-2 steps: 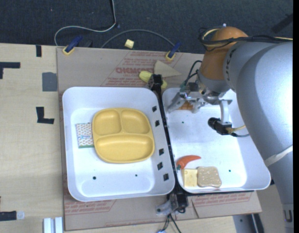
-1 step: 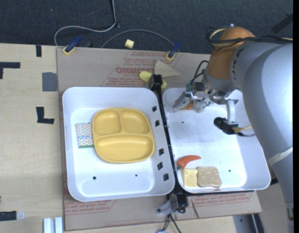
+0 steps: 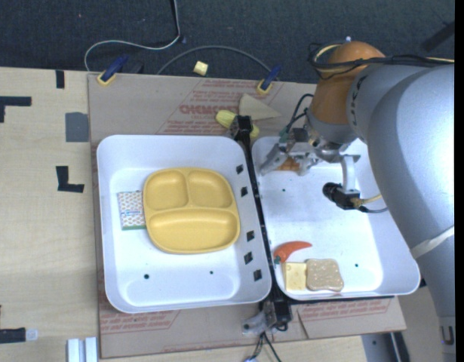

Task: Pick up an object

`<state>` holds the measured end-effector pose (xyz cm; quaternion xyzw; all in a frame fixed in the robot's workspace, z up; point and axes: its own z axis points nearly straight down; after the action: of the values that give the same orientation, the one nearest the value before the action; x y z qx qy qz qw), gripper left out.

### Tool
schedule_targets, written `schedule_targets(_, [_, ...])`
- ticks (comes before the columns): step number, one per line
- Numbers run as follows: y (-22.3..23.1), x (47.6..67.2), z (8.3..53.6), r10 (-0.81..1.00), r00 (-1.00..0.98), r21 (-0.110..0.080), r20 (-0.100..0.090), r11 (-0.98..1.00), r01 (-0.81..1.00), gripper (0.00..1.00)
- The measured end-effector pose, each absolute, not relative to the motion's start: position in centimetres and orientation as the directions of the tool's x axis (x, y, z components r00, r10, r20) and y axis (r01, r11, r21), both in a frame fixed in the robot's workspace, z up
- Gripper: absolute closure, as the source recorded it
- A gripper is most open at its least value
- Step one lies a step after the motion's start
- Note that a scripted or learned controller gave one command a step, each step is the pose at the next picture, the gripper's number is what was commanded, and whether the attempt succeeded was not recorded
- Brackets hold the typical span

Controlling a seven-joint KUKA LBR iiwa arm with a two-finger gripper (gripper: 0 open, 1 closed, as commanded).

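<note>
Bread slice and yellow cheese slice lie lower centre in the right bin; nothing is picked yet.

Just above them sits an orange chili pepper. Left of centre, the left bin holds a yellow divided plate with a small patterned card beside it. Farther up, the gripper hovers over the right bin's upper left corner; whether it is wide or narrow I cannot tell. I judge this the approach step: next it needs lining up over one item, then descending.

A pale wooden bench with black tape marks meets dark carpeted floor crossed by cables.
</note>
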<state>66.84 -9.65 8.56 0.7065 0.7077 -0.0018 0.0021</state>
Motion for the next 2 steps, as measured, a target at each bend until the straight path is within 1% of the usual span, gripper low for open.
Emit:
schedule_targets(1, [-11.9, 66.9, 8.6, 1.000, 0.000, 0.003, -0.001, 0.000, 1.000, 0.00])
schedule_targets(2, [-10.8, 66.9, 8.6, 1.000, -0.001, 0.002, -0.003, 0.001, 1.000, 0.00])
